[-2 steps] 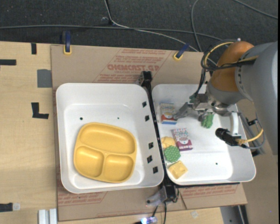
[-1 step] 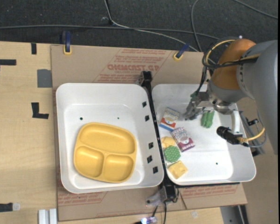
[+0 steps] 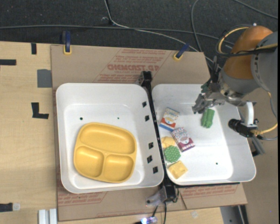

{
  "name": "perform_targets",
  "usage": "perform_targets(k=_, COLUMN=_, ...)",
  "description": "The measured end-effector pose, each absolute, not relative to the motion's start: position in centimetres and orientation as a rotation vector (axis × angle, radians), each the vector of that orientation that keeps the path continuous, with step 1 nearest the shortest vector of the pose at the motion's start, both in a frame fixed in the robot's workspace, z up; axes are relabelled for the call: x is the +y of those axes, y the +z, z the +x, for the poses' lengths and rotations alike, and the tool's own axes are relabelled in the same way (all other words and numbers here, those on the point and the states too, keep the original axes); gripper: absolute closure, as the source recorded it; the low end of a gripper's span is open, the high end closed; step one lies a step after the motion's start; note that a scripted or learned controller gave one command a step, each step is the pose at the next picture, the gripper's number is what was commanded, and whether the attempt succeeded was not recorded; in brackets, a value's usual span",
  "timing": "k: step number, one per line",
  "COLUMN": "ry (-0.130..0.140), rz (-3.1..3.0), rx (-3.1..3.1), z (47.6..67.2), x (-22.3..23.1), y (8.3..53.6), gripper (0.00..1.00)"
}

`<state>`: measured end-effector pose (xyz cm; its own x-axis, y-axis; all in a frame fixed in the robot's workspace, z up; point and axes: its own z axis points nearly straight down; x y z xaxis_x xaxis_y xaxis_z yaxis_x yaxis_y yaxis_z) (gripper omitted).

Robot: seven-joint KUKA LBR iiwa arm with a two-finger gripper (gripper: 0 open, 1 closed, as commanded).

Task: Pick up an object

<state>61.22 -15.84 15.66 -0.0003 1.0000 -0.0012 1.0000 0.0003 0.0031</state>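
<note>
Arm (image 3: 252, 55): the grey KUKA arm with its orange band is seen reaching in from the right of the camera view, its wrist hanging over the upper right part of the right bin.
Gripper (image 3: 203, 105): positioned above the right bin's floor, directly over the upper end of the green object; the fingers are dark and bunched together from this angle, so whether the claw is open or closed cannot be told.
Green object (image 3: 207, 118): a small green cylinder-like piece is seen lying in the right bin, just below the gripper tips; it may be touched by them, but no grip is shown.
Right bin (image 3: 224, 171): a shallow white bin, with small items gathered along its left side.
Red and white packet (image 3: 169, 117): laid near the bin's left wall, in the upper part of the cluster.
Purple packet (image 3: 182, 139): placed just below and to the right of the red and white packet, tilted.
Green round item (image 3: 171, 153): set below the purple packet, resting against a yellow piece by the wall.
Yellow wedge (image 3: 178, 170): found at the bottom of the cluster, close to the bin's front edge.
Left bin (image 3: 70, 101): a shallow white bin holding one thing.
Yellow divided tray (image 3: 105, 151): three compartments, lying flat in the lower middle of the left bin.
Bench (image 3: 18, 139): wooden, with brown cardboard under both bins.
</note>
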Motion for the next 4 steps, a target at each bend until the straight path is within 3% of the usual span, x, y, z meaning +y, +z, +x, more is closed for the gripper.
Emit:
perform_targets(k=2, ry=0.002, rz=2.218, rx=2.220, z=60.9, x=-16.7, y=25.0, gripper=1.00)
perform_targets(k=4, ry=0.000, rz=2.216, rx=2.230, z=58.0, x=-6.0, y=25.8, gripper=1.00)
